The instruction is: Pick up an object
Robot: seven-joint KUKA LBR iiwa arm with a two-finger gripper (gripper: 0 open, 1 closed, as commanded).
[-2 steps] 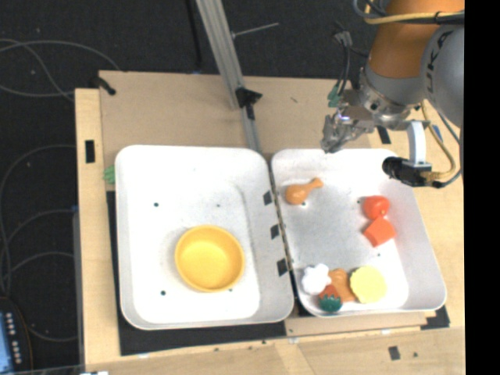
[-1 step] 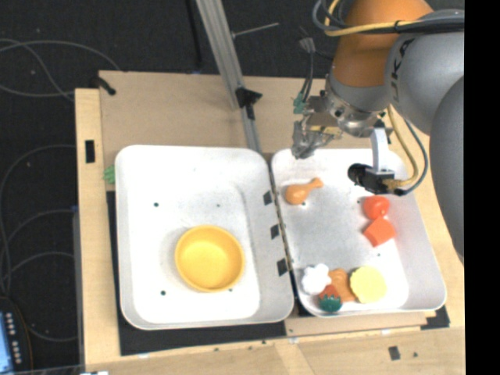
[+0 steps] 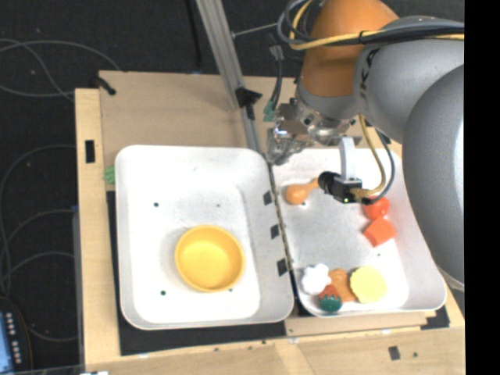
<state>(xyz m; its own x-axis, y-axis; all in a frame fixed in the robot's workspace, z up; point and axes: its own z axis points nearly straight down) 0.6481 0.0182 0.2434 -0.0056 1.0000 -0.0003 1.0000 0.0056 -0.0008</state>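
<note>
On the left we see a yellow bowl (image 3: 208,258) in the left bin (image 3: 141,209). Rightward, the hand (image 3: 283,145) hangs over the right bin's (image 3: 422,276) top-left corner; its grip we cannot tell. Below it lies an orange wooden spoon-like piece (image 3: 299,191), then orange blocks (image 3: 378,221).

Bulky grey arm (image 3: 422,92), orange band (image 3: 344,33), looping grey cables (image 3: 301,10).

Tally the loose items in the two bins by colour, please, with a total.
Yellow: 2, bowl and round piece
Orange: 2, spoon-like piece and small piece
Red-orange: 2, blocks
White: 1
Green-red: 1
Total: 8
</note>
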